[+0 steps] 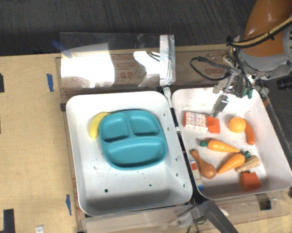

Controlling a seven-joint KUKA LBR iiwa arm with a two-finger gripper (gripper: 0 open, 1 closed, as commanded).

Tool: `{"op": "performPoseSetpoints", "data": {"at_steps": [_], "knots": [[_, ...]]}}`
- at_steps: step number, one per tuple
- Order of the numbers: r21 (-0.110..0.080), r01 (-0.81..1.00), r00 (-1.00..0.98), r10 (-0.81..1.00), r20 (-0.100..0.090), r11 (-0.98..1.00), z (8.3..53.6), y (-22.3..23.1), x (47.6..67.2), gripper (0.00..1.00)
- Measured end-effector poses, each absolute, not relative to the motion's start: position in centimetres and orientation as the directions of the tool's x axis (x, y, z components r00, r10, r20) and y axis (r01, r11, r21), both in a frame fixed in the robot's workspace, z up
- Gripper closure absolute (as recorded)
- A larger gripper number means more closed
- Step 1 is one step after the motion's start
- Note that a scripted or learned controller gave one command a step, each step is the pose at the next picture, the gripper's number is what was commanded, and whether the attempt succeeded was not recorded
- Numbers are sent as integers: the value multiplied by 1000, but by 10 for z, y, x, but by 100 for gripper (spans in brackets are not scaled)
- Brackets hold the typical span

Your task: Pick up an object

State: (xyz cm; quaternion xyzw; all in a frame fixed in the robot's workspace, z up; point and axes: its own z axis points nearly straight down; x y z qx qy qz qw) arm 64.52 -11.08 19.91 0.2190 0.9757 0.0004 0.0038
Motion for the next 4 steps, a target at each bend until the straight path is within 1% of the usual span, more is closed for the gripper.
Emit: {"op": "performPoseSetpoints", "data": {"at_steps": [1, 2, 3, 4], "knots": [[2, 393, -920, 393, -9, 920, 96, -154, 592, 0], [5, 483, -875, 483, -9, 875, 90, -106, 536, 0], [7, 467, -884, 467, -27, 884, 92, -100, 497, 0], [10, 472, -881, 472, -35, 881, 94, -101, 490, 0]]}}
